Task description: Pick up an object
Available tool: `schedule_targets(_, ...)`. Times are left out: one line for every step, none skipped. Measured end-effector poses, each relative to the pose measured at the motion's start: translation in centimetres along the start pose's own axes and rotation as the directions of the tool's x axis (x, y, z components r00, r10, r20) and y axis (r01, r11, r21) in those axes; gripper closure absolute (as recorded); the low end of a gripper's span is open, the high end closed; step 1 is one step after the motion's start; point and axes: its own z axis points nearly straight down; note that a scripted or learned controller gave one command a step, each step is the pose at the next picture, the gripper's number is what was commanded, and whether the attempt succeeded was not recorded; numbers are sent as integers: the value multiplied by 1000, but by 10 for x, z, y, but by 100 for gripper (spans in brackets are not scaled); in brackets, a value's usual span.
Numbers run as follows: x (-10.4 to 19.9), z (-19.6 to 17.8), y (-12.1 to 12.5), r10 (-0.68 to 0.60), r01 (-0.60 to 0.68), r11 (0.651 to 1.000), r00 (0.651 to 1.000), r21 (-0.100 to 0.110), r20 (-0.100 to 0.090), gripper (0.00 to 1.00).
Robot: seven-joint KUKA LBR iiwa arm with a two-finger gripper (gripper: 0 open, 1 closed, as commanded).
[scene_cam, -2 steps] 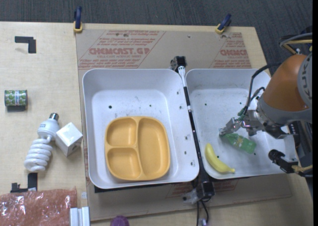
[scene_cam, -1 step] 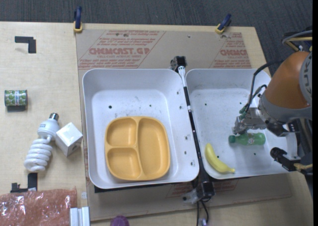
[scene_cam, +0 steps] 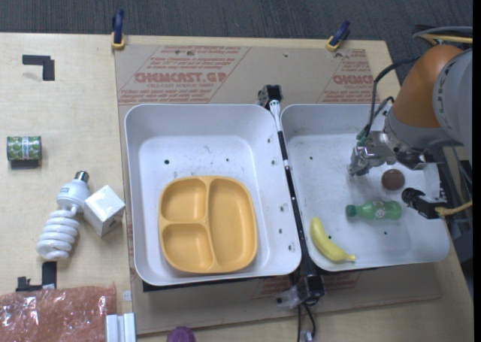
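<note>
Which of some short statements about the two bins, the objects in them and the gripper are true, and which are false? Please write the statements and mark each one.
1. The yellow divided plate lies in the left bin. True.
2. The banana lies on the divided plate. False: it lies on the floor of the right bin, near that bin's front edge.
3. The green bottle lies on its side in the right bin. True.
4. The gripper is above the left bin. False: it is over the right bin, near the small brown ball.
5. The light bulb lies inside the right bin. False: it lies on the bench, left of both bins.
</note>
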Motion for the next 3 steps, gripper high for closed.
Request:
schedule_targets(0, 0, 0, 0, 0, 1000, 1000, 0, 0, 0)
schedule_targets(12, 0, -65, 4, -4, 1000, 1000, 1, -1, 0)
schedule_targets(12, -10, -64, 4, -4, 1000, 1000, -2, 1, 100)
